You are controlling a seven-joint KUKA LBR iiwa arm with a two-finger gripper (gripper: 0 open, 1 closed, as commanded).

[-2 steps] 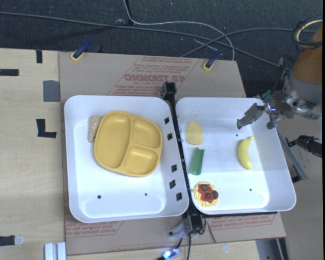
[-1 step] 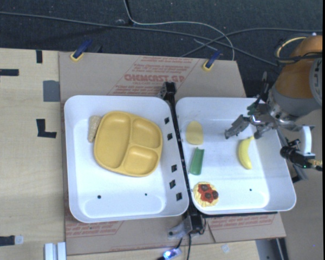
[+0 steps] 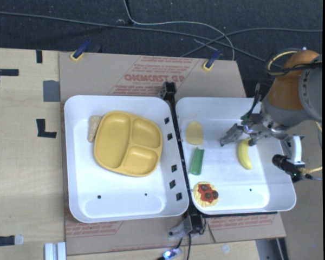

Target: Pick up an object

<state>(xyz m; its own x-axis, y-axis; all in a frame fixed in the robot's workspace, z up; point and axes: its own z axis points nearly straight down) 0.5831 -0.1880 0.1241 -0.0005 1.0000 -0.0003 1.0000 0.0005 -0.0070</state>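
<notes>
Tabletop holding: two shallow white bins side by side, resting on a cardboard sheet (image 3: pixel 151 75). Left bin (image 3: pixel 81 188): one yellow divided plate (image 3: pixel 128 143), with a tan slab (image 3: pixel 93 128) tucked against its left edge, partly under the rim. Right bin (image 3: pixel 227 199): a pale yellow wedge (image 3: pixel 194 132) near the dividing wall; a green stick (image 3: pixel 196 161) just below it, long axis near vertical in the frame; a small round piece with a red topping (image 3: pixel 206 194) toward the near corner; a banana (image 3: pixel 244 155) on the right side. Likely target: the banana, being nearest the claw (image 3: pixel 241 134). Banana lies flat, long axis running nearly up and down the frame, upper end just under the claw, lower end pointing toward the near wall of the bin, slight curve. Claw: low over the right bin just above the banana's upper end, fingers spread apart, one reaching left, nothing seen between them. Risks, as judged: the claw sits over the banana's end and not its middle, so a closure could pinch the tip and let the fruit swing or slip out; fingers closing along the long axis instead of across it would push it aside; the curved, smooth skin may roll under contact toward the right wall.
</notes>
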